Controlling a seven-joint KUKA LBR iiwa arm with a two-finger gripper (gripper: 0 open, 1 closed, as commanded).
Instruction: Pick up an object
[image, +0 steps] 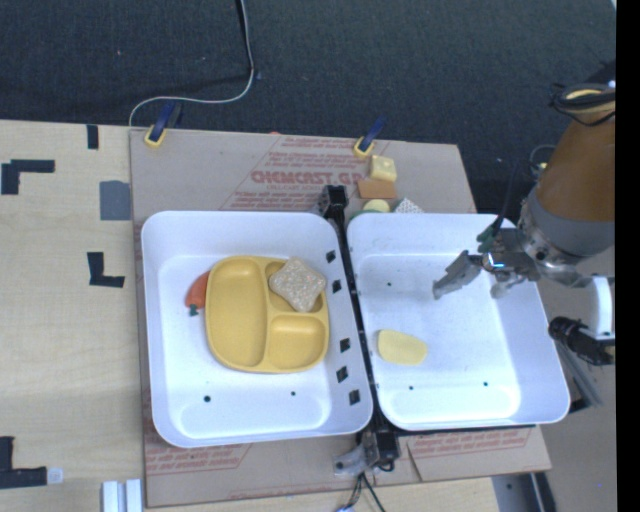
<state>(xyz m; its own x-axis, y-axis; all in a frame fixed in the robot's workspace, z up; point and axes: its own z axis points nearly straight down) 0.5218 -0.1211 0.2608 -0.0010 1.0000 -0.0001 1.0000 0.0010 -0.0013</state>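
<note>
A pale yellow flat piece (401, 347) lies on the floor of the right bin (520, 400), near its left wall. My gripper (468, 290) hangs over the upper middle of that bin, up and to the right of the yellow piece and apart from it. Its two fingers are spread open with nothing between them. In the left bin (170, 390) sits a yellow divided plate (250, 330). A tan speckled square (297, 284) rests on the plate's upper right corner. A red-orange object (196, 291) pokes out from under the plate's left edge.
Small blocks stand behind the bins on the cardboard: an orange-tan one (378, 186), a yellow one (384, 166), a pale green one (375, 207) and a white one (408, 207). A black divider (345, 300) runs between the bins. A white cable (240, 60) lies at the back.
</note>
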